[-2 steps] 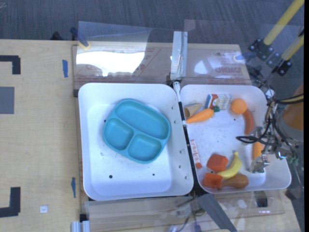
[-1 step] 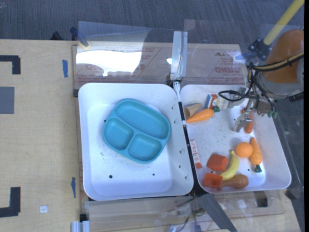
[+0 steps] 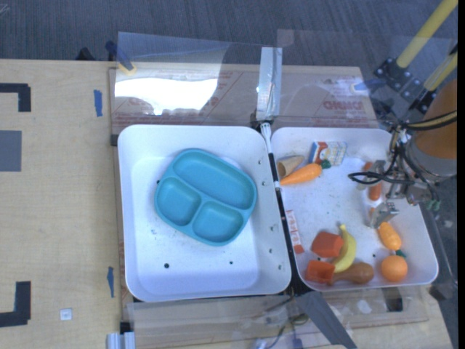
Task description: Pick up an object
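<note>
The nearest candidate is a small orange carrot-like toy (image 3: pixel 389 235) lying in the right bin (image 3: pixel 429 267) near its right wall, just above a round orange (image 3: pixel 394 267). The gripper (image 3: pixel 383 211) hangs just above and to the left of that toy, low over the bin floor, but its tip is tangled in dark cables and glare, so whether it is open or closed cannot be told, and nothing is plainly seen between its tips. To do this step well, it probably needs to centre over the toy's narrow width, straddle it across the short axis, and come straight down without nudging the orange or the wall. The banana (image 3: pixel 347 247), red blocks (image 3: pixel 327 244) and potato (image 3: pixel 357 272) sit well apart to the left; the larger carrot (image 3: pixel 301 173) lies near the divider. The left bin (image 3: pixel 138 267) holds a blue divided plate (image 3: pixel 205 195).
</note>
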### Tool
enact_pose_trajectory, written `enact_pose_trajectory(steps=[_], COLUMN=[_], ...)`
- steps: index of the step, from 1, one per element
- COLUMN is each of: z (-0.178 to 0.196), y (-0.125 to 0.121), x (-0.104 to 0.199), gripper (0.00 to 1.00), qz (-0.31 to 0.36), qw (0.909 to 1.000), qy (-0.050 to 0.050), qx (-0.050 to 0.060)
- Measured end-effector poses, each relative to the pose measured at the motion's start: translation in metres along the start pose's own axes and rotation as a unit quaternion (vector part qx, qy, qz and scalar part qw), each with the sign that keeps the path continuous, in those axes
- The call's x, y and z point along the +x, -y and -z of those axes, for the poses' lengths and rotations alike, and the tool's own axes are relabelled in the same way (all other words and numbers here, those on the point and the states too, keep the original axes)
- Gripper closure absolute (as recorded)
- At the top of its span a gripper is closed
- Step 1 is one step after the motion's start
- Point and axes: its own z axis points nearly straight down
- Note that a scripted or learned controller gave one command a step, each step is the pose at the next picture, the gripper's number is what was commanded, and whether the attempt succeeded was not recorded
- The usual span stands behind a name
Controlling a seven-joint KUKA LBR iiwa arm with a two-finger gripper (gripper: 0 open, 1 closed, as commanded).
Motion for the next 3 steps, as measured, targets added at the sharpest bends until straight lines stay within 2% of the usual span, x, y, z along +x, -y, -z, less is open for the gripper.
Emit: enact_pose_trajectory(steps=[1,2,3], z=[0.001,0.015,0.014], y=[0.0,0.0,-0.001], x=[0.032,0.027,0.028], gripper=[0.0,1.0,0.0], qz=[0.028,0.029,0.029], qw=[0.9996,0.9996,0.9996], qy=[0.001,0.008,0.007], qx=[0.0,0.002,0.001])
